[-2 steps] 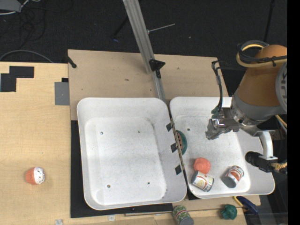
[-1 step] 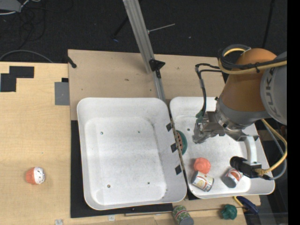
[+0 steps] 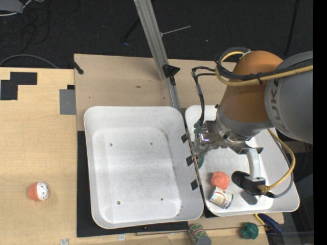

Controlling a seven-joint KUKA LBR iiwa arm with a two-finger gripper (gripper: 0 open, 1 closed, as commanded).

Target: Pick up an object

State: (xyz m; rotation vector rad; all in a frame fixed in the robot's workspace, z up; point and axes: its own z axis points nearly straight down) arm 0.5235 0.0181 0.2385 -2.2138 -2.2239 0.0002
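Ball [image 3: 38, 191], red and white, is seen far left on the bench [image 3: 30, 137], well apart from the bins. Left bin [image 3: 133, 157] is set just beside right bin [image 3: 278, 200]. A dark jar [image 3: 196, 234] is seen at the bench's front edge, outside both bins. Gripper [image 3: 200, 149] is positioned at the right bin's left wall, under the arm [image 3: 250, 93]. Its opening is hidden, so wide or closed cannot be told. Green piece [image 3: 200, 161] is seen just below the gripper, possibly touching it, though the view is poor there. Red lump [image 3: 219, 179] is located near the bin's front, with the can [image 3: 220, 198] tilted just beside it. Green blob [image 3: 249, 230] is seen outside, in front of the right bin.
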